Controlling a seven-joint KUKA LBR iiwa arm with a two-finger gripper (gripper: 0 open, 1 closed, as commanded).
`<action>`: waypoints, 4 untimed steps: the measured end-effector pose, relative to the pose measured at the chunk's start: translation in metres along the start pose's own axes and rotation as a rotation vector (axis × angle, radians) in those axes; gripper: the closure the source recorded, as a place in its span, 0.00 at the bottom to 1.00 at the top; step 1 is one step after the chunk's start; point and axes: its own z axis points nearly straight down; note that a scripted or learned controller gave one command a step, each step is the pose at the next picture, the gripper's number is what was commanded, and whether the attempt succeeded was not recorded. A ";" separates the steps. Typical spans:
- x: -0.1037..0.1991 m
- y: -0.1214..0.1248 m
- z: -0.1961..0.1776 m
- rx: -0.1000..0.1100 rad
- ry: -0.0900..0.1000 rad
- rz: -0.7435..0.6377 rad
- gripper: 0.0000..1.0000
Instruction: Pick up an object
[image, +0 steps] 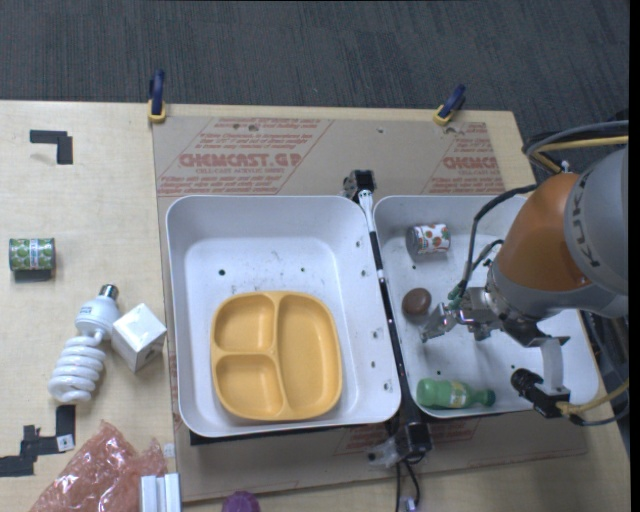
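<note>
So the pick looks barely begun, judging by how things lie: the gripper (437, 325) hangs low over the floor of the right bin (392, 215) with nothing between its fingers, which stand apart, released. Every candidate object rests on the bin floor.

The closest one is a small brown round object (416, 301), just up and to the left of the fingertips, near but apart from them (being roundish, it has no clear long axis or heading). Below the pincer, along the bin's near wall, lies a green bottle (452, 394) on its side; its long axis runs left to right, the narrower capped end pointing right. Farther above the pincer, a small can (428, 238) lies tipped over, its axis also roughly left to right.

What remains, I judge, is everything: closing on one object and lifting it.
</note>
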 end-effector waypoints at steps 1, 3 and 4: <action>-0.001 0.001 -0.010 -0.002 -0.001 0.001 1.00; -0.005 0.092 -0.002 -0.001 -0.001 -0.004 0.00; -0.006 0.092 -0.012 -0.001 -0.003 -0.006 1.00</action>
